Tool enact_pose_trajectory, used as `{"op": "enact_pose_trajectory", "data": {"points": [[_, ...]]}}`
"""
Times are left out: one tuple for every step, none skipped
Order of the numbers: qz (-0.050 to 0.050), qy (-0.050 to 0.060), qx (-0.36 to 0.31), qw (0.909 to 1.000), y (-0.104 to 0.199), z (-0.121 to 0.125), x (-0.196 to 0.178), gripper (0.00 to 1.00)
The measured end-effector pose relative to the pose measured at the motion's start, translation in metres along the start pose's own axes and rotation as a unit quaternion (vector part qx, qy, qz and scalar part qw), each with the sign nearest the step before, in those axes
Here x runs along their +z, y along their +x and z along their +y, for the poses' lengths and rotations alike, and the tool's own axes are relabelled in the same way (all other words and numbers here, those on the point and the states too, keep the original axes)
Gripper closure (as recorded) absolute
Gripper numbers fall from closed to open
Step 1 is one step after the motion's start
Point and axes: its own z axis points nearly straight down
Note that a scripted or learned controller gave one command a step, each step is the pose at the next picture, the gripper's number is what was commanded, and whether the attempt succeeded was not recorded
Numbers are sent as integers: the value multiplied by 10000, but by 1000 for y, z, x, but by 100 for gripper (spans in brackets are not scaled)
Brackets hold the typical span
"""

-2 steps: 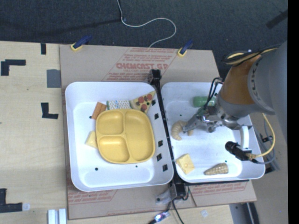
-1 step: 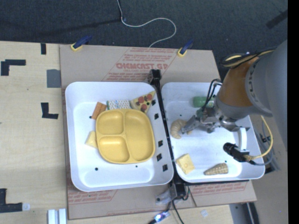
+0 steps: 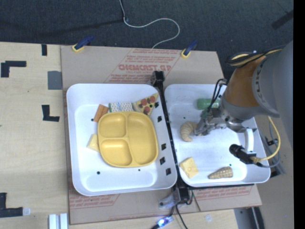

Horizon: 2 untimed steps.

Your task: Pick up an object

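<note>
A: Starting at the left of the frame, what does the surface look like?

B: The desk (image 3: 28, 151) is pale wood with black angular marks on it. Above it, across the top of the frame, runs dark carpeted floor (image 3: 57, 13) with a thin white cable (image 3: 152, 25) looping over it. A brown cardboard sheet (image 3: 143, 66) with red print lies under both bins, held by two clips (image 3: 82, 44) at its upper edge.

A: And the left bin?

B: The left bin (image 3: 78, 175) holds a yellow divided plate (image 3: 127, 138) in its middle. Small toy food pieces poke out from beneath the plate's upper and left edges, among them a pizza slice (image 3: 147, 103).

A: Moving right?

B: The right bin (image 3: 209, 149) carries a croissant-shaped piece (image 3: 188, 130) at its centre left, a yellow cheese wedge (image 3: 189, 167) at its lower left, a waffle cone (image 3: 220, 173) along its lower edge, and a green object (image 3: 205, 103) near the top.

A: Where is the pincer?

B: The pincer (image 3: 204, 128) hangs low in the right bin, just beside the croissant-shaped piece, on its right. Whether it is released or clenched cannot be told. The grey arm (image 3: 271, 87) with its orange band (image 3: 240, 85) fills the right of the frame.
</note>
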Motion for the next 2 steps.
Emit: {"op": "enact_pose_trajectory", "data": {"points": [[5, -12, 14, 10000, -7, -3, -46, 100], [2, -22, 6, 10000, -10, 2, -108, 100]]}}
